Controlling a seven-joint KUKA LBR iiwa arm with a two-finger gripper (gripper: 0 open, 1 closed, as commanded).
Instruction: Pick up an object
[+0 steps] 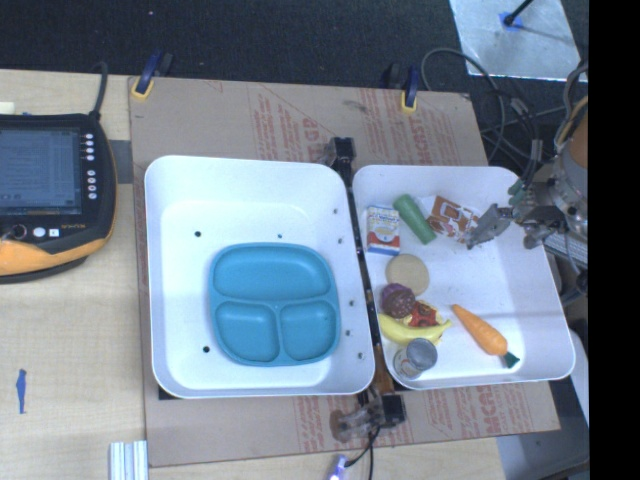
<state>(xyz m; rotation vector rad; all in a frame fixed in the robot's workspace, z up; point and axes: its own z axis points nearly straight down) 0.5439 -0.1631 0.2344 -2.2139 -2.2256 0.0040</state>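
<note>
On cardboard-covered bench [420, 128], two white bins [250, 188]

A big brown cardboard sheet [300, 108] lies flat on a light wooden table [70, 368]. Two clamps, each blue and yellow, sit at the far edge of the cardboard, one clamp [147, 73] on the left and the other clamp [409, 86] further right. On the table to the left rests a control tablet [50, 193] with a dark screen, a grey frame and an orange bottom. A small blue mark [21, 389] shows on the wood near the left edge. Behind the table the floor is dark carpet [280, 13]. A grey patch [515, 23] lies on it at the top right, with blue tape [512, 20] stuck on. Black cables [470, 78] curl nearby.
</note>
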